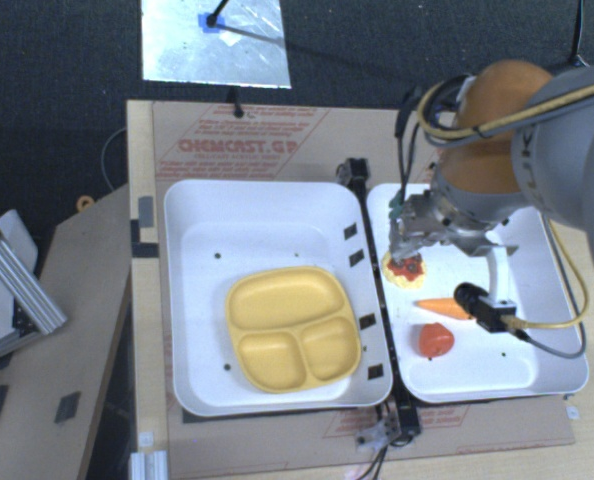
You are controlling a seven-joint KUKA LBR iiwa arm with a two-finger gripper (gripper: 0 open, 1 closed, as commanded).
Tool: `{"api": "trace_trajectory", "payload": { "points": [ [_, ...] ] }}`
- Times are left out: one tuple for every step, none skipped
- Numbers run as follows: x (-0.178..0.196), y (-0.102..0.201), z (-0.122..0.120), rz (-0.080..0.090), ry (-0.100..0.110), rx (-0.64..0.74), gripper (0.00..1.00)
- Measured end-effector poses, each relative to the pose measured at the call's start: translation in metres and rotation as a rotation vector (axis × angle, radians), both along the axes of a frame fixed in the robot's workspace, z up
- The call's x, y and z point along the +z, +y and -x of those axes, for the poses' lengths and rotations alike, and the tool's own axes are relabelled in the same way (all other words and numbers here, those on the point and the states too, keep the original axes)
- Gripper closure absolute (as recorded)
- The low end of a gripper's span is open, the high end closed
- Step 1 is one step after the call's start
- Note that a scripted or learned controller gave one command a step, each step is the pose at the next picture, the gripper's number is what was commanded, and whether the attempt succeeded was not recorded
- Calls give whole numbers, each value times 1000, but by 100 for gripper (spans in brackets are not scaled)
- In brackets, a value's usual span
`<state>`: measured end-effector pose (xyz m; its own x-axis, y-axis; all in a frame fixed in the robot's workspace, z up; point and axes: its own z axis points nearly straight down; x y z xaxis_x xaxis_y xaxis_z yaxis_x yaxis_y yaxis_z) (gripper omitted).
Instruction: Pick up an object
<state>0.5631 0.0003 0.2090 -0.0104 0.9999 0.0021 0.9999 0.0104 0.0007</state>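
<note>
Layout: two bins side by side.
Left bin holds divided tray. Right bin: carrot behind tomato; gripper over pizza piece.

From my remote seat I see a yellow three-compartment tray lying in the left white bin, both bins resting on printed cardboard over the surface, with a shiny foil sheet on dark carpet beyond.

Three items are seen in the frame's right bin: a small yellow-and-red piece, an orange carrot lying flat, a red tomato lowest.
</note>
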Motion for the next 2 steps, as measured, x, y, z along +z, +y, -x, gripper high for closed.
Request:
{"api": "trace_trajectory", "payload": {
  "points": [
    [7,57,-6,-1,-2,1,100],
    [8,101,9,0,1,0,100]
  ]
}}
